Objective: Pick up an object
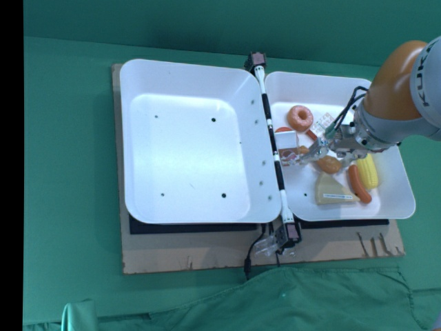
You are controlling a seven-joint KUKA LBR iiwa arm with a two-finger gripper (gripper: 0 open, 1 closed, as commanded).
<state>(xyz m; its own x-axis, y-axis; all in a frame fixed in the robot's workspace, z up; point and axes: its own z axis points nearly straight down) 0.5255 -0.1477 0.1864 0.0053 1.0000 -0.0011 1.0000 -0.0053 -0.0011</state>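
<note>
1. You are looking down on a bench draped in green cloth [69, 150], with a sheet of brown cardboard [207, 257] lying under two shallow white bins.
2. The left bin [186, 150] sits at 9 o'clock from the view's centre; small dark dots mark its floor.
3. The right bin [386, 209] sits at 3 o'clock, touching the left one along a white-and-black divider rail [270, 136] that runs from 12 to 6 o'clock.
4. The arm [406, 88] comes in from 2 o'clock, its orange band showing above the grey wrist. Part of a dark printed word runs along the grey link at the frame edge; you cannot read it whole.
5. The gripper [303, 156] hangs low over the right bin's left half, near the rail. Its fingers sit close among the items there, and you cannot tell whether they are spread or closed on anything.
6. A frosted donut [300, 117] lies at 12 o'clock from the gripper.
7. A white block [286, 141] lies just beside the gripper, at its 10 o'clock.
8. A small orange piece [329, 165] lies at its 3 o'clock.
9. A pale cheese wedge [332, 190] lies at 5 o'clock; it carries a label strip too small to read.
10. A sausage [359, 184] and a yellow corn cob [367, 171] lie side by side, at 4 o'clock from the gripper.
</note>
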